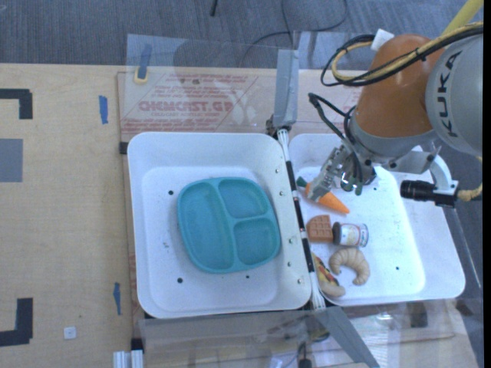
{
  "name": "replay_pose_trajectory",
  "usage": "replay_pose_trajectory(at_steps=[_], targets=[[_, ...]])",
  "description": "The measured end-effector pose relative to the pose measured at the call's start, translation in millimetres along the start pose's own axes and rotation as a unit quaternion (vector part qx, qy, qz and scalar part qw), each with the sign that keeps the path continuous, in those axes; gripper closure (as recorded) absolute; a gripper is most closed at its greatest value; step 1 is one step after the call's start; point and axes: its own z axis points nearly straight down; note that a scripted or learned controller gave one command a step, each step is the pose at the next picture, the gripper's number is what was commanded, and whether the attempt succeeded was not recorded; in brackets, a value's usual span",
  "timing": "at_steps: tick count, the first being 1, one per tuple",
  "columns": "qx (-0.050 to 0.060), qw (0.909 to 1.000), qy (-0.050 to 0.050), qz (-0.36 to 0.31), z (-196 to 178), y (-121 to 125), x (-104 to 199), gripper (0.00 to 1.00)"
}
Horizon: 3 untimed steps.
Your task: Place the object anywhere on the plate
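Orange carrot sits under the tool, grip state unclear; a miss leaves the teal plate bare.

You've got a small jar lying on its side in the right bin. A brown waffle square sits just left of the jar and looks to touch it. A croissant lies just below the jar, and a yellowish item below-left of it at the bin wall, too small to tell. The left bin is left of the jar. A clear sheet with red lettering is far up-left, with blue tape further left.
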Motion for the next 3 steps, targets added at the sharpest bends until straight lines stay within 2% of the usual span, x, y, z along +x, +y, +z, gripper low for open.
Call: replay_pose_trajectory(at_steps=[1, 2, 3], targets=[[-0.001, 1.0, 0.0, -0.002, 0.3, 76.0, 36.0, 1.0], [0.0, 0.9958, 0.0, 0.091, 0.2, 12.5, -52.0, 1.0], [0.001, 0.978, -0.001, 0.209, 18.9, -50.9, -110.5, 1.0]])
